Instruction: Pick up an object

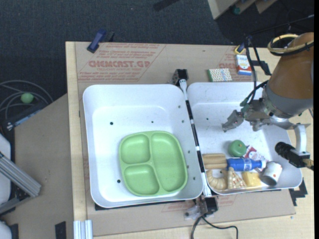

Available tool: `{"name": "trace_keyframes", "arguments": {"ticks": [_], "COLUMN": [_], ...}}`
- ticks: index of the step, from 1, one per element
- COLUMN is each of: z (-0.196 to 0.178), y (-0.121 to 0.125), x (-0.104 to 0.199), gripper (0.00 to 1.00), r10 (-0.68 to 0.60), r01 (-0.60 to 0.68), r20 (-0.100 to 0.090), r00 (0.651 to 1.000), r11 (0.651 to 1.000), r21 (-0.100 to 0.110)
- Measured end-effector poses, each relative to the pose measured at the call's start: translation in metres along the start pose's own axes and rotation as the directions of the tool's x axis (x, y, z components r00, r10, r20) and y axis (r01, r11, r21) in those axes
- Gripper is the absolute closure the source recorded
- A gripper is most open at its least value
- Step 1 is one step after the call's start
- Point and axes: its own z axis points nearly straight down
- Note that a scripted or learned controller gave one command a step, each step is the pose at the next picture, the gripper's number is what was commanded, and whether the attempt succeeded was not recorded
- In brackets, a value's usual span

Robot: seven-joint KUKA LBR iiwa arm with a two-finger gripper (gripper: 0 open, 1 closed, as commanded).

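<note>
Down on the bench sit two shallow white bins, side by side. Its left bin [99,113] holds one green divided plate [152,163], three compartments, lying flat toward the near edge with bare white floor behind it and to its left. Its right bin [209,101] has its goods crowded into the near end: a green round object [237,147]; just below it a blue tube [244,164] with its long axis across the bin and its white cap end pointing right; a tan block [214,160] at the tube's left; a curved pastry-like piece [218,180] and a yellow wedge [251,179] along the near wall; and a small white cup [272,172] lying tipped at the right corner. These pieces touch or nearly touch one another.

Over the middle of the right bin hangs the gripper [238,119], reaching in from the right and pointing left, above and clear of the green round object. Whether its fingers are apart or together cannot be told, and nothing shows between them. Open floor lies in the far half of that bin, left of the gripper, up to the divider [189,118] between the bins.
</note>
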Motion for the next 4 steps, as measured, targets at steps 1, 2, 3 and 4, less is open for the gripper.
{"name": "trace_keyframes", "arguments": {"ticks": [1,2,3,4], "z": [0.107,0.107,0.107,0.096], "y": [-0.024,0.039,-0.003,-0.001], "x": [-0.015,-0.038,-0.032,-0.033], "gripper": [0.0,0.0,0.0,1.0], "r10": [0.0,0.0,0.0,0.001], "r01": [0.0,0.0,0.0,-0.001], "r20": [0.001,0.001,0.0,0.002], "r00": [1.0,1.0,1.0,1.0], "r11": [1.0,1.0,1.0,1.0], "r21": [-0.002,-0.002,0.002,-0.005]}}
